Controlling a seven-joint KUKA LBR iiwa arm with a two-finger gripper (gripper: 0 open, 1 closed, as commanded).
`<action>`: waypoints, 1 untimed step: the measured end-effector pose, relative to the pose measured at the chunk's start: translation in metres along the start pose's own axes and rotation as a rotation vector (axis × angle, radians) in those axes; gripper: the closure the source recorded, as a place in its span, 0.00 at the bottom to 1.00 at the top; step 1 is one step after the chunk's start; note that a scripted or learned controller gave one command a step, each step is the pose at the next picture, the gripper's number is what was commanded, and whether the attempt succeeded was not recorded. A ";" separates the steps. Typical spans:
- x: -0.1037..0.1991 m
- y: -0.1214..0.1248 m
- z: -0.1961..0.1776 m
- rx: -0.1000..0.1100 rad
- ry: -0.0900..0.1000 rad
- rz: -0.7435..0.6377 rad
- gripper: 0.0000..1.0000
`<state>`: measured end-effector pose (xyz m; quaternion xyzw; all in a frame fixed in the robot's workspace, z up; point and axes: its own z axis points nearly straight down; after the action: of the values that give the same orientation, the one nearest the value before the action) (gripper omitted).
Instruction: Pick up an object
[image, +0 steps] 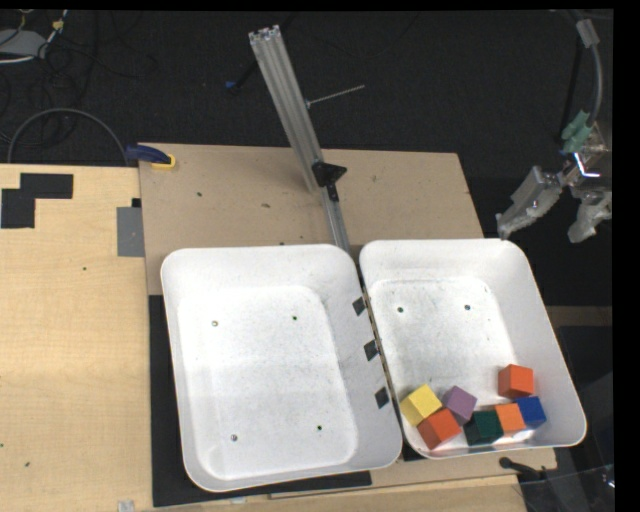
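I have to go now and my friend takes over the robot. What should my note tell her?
Tool: up past the right bin's far right corner, holding nothing that shows.
Blocks: all in that bin's near corner. Yellow, purple, red-orange, dark green, orange, blue, another red-orange.
Left bin: no blocks.
Done: nothing picked yet.
Left: reach down, grab one block, lift it.

Gripper small at right edge, arm above cut off; finger state too small to tell. Green block partly hidden behind orange block. Blue block half covered too. Cables at top left cut by frame edge.
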<state>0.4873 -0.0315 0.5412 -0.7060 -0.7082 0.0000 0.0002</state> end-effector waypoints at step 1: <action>-0.070 -0.001 0.003 0.001 -0.003 0.009 0.00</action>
<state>0.4868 -0.1014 0.5385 -0.7093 -0.7049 0.0014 -0.0002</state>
